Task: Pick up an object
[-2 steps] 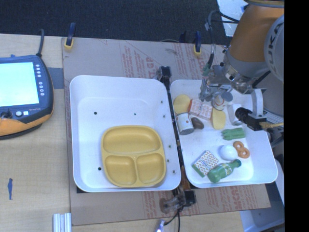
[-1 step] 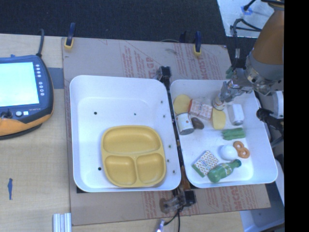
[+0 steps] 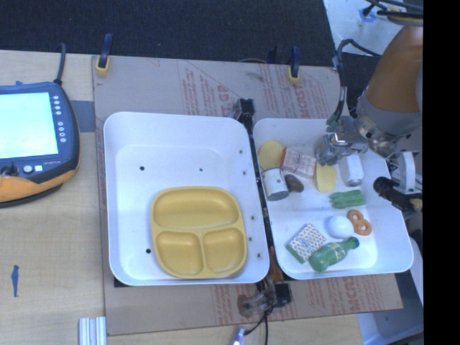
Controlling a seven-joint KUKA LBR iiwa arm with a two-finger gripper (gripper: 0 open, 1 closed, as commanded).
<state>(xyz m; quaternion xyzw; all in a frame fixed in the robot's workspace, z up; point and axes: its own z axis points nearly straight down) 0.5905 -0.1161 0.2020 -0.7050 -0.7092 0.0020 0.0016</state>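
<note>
Objects crowd the right bin [image 3: 388, 261]: a green bottle [image 3: 332, 254], a checkered packet [image 3: 307, 241], a white ball [image 3: 338, 226], an orange ring [image 3: 359, 222], a green piece [image 3: 347, 198], a can [image 3: 274, 184], and yellow pieces at its far side. The left bin [image 3: 129, 149] holds a yellow divided tray [image 3: 198, 231]. No writing is legible. The gripper [image 3: 336, 148] sits low over the right bin's far part, just beside a yellow piece [image 3: 325, 177]; whether its jaws are open cannot be told.

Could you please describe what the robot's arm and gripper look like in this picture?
The arm is bulky and rounded, grey with a broad orange band above the wrist. Black cables loop beside it. The gripper is a compact metallic grey and silver assembly over the right bin.
</note>
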